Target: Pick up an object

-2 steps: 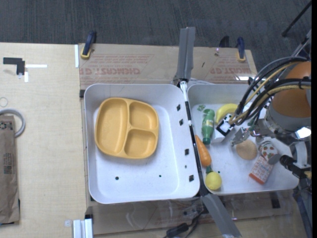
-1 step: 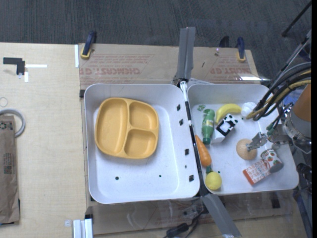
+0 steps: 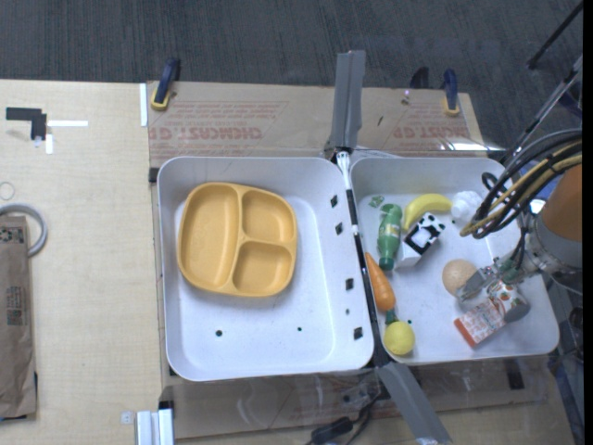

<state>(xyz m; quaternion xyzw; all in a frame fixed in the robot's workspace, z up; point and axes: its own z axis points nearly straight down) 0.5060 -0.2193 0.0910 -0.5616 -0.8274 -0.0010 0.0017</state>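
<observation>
— What do you have, largest first?
— You see the left bin (image 3: 185,341) holding a yellow divided plate (image 3: 236,239). The right bin (image 3: 435,170) holds a banana (image 3: 428,206), green bottle (image 3: 389,235), carrot (image 3: 380,284), red-and-white packet (image 3: 489,313), beige ball (image 3: 458,274), lemon (image 3: 398,338).
— And the tool?
— Your tool (image 3: 484,284) hangs beside the ball, over the packet; I cannot tell its grip.

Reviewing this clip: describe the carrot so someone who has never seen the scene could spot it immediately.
Look in the right bin, along its left wall beside the divider. The carrot lies there, between the green bottle above it and the lemon below. It is the only orange, tapered item in that bin.
</observation>
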